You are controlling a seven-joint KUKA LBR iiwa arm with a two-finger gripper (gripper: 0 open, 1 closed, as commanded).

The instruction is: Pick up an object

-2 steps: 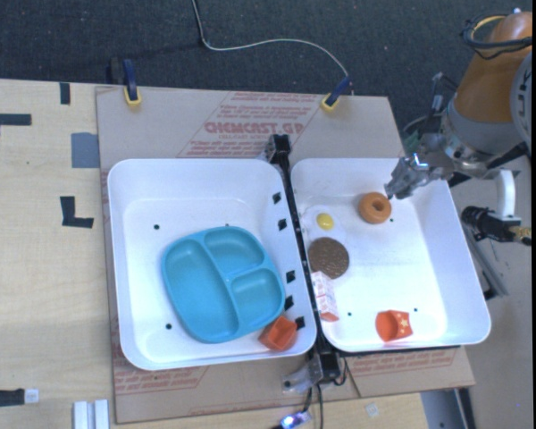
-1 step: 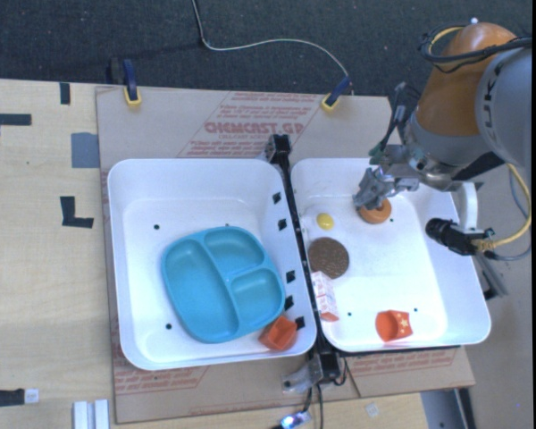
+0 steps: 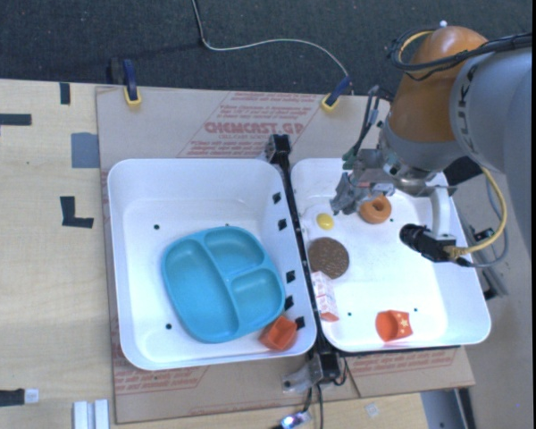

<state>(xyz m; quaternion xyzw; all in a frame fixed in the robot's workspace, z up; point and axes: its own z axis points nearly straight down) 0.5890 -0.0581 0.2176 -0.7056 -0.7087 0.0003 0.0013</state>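
Note:
My gripper (image 3: 348, 195) hangs over the back of the right bin (image 3: 447, 329), beneath the grey arm with its orange band. An orange ring-shaped donut (image 3: 374, 209) lies just right of the fingers, touching or nearly touching them. A small yellow piece (image 3: 325, 222) sits just below and left of the gripper. A brown round cookie (image 3: 328, 257) lies further toward the front. An orange-red block (image 3: 392, 325) rests near the bin's front edge. A red-and-white wrapper (image 3: 322, 295) lies against the bin's left wall.
The left bin (image 3: 134, 204) bears a blue divided tray (image 3: 222, 281) and an orange piece (image 3: 279, 333) at its front right corner. A black divider (image 3: 290, 226) runs between the bins. A black cable connector (image 3: 426, 241) hangs over the right bin.

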